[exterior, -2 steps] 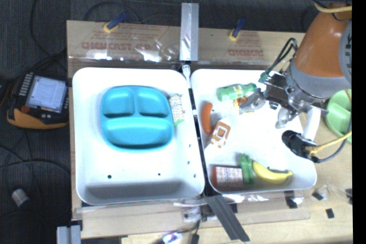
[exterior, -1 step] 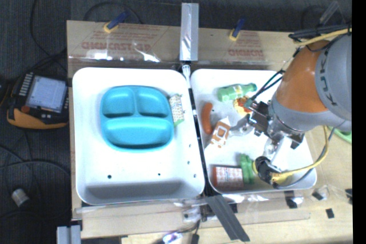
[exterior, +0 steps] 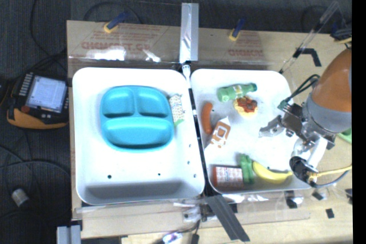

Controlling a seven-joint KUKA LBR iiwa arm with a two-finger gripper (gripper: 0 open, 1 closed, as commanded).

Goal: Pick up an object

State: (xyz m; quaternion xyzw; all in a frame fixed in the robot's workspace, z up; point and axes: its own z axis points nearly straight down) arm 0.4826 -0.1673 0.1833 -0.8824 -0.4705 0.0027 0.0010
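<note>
The right bin [exterior: 274, 78] holds several items: a green bottle [exterior: 236, 91], a red and yellow toy food piece [exterior: 247, 104], an orange carrot-like stick [exterior: 206, 115], a small orange and white box [exterior: 219, 131], a banana [exterior: 271, 173] and a red bottle with a green cap [exterior: 231, 175]. My gripper [exterior: 275, 121] hangs over the right side of this bin, right of the toy food piece and above the banana. Nothing shows between it and the bin floor. The arm's orange band [exterior: 338, 86] is at the right edge.
The left bin [exterior: 91, 174] carries a blue divided plate [exterior: 137, 117], with a small speckled item [exterior: 176, 107] by the wall between the bins. Cables [exterior: 329, 171] trail near the right bin's front right corner. A handheld screen [exterior: 43, 97] lies on the floor at left.
</note>
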